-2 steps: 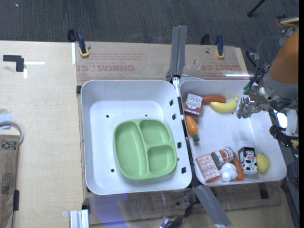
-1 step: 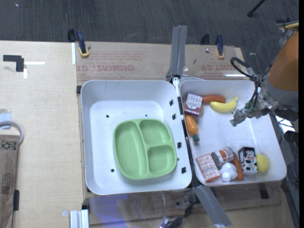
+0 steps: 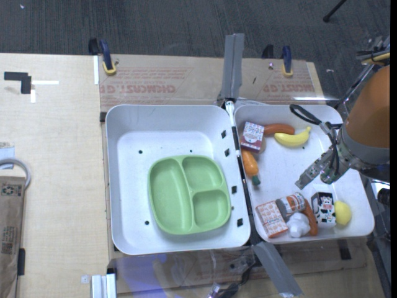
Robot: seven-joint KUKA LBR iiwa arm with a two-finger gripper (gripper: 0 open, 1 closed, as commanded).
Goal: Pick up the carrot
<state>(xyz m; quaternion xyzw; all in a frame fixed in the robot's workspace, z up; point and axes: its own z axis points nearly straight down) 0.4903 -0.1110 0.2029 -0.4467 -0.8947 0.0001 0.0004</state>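
Observation:
The carrot (image 3: 249, 164), orange with a green tip pointing toward the front, lies at the left side of the right bin (image 3: 360, 225), close to the divider wall. My gripper (image 3: 314, 179) hangs over the right half of that bin, well to the right of the carrot and apart from it. Its fingers (image 3: 306, 177) look open, with nothing between them. The orange-banded wrist rises at the frame's right edge.
Around the carrot sit a small red and white box (image 3: 252, 135), an orange sausage (image 3: 280, 129) and a banana (image 3: 293, 138). At the bin's front lie a snack carton (image 3: 271, 219), a can (image 3: 292, 203), a cow-print carton (image 3: 323, 208) and a lemon (image 3: 342, 213). The left bin holds a green divided plate (image 3: 189, 194).

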